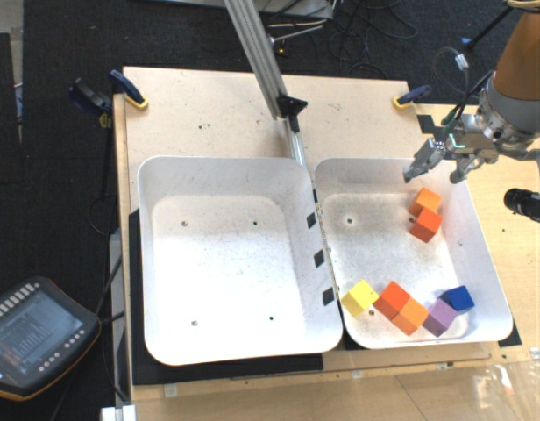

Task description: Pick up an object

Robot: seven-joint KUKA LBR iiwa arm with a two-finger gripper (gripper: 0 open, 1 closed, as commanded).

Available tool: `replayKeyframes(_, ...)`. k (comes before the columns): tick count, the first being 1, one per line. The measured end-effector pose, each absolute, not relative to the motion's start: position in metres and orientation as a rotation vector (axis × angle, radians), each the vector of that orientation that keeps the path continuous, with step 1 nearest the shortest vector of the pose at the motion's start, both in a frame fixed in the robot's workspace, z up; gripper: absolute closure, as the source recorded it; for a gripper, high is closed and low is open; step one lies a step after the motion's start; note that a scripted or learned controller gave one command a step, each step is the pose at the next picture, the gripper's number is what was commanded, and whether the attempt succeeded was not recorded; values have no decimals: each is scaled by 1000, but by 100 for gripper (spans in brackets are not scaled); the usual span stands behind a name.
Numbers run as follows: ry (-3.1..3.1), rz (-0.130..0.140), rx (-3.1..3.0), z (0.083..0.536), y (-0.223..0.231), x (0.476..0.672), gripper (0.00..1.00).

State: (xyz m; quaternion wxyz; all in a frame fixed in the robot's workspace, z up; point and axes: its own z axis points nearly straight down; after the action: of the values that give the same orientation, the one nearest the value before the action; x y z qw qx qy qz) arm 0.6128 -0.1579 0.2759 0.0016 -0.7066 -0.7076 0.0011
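The gripper hangs spread and empty above the orange block. Risk: a finger may strike the block's tilted top and knock it aside.

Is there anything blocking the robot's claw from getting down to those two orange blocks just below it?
Nothing visible does. The gripper hangs open above the right bin's far end, and the two orange blocks lie just below it with bare bin floor around them. The other blocks sit apart, clustered at the bin's near end.
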Motion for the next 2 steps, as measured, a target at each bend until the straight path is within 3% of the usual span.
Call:
replayKeyframes(1,-2224,0,-2219,278,-158,614,0)
replayKeyframes(2,-2223,4,-2216,232,-152,619,0)
